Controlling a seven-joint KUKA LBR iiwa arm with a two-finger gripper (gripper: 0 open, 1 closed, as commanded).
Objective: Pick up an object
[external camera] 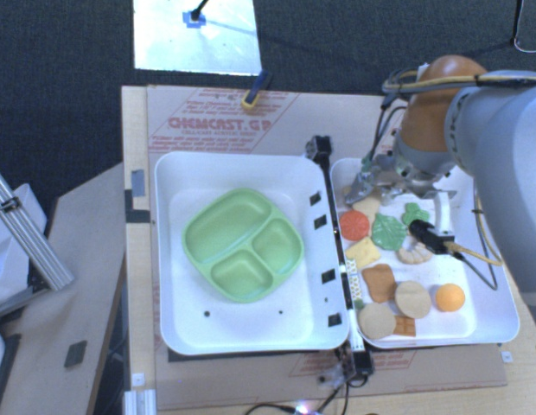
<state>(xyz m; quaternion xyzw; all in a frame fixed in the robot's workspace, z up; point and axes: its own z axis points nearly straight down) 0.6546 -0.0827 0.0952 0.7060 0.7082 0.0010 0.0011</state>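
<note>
Overhead view of the bench with two shallow white bins side by side. The left bin holds a green divided tray; the right bin holds a scatter of toy food pieces. The arm reaches in from the right, and its gripper sits low over the far-left corner of the right bin — whether it is spread or closed cannot be told from this angle, and nothing can be seen held in it. Candidate objects lie toward the viewer from the gripper: a pale tan piece just beside it, then a red round slice and a green leafy piece near it, with a yellow wedge further on. A brown biscuit, two tan discs, and an orange ball lie well apart from it, at the near end of the bin. The move in hand is judged to be the approach to a grasp; the nearest pieces lie flat and close together, so a short shift toward the near edge and a straight descent would be required, with some risk of catching two pieces at once.
</note>
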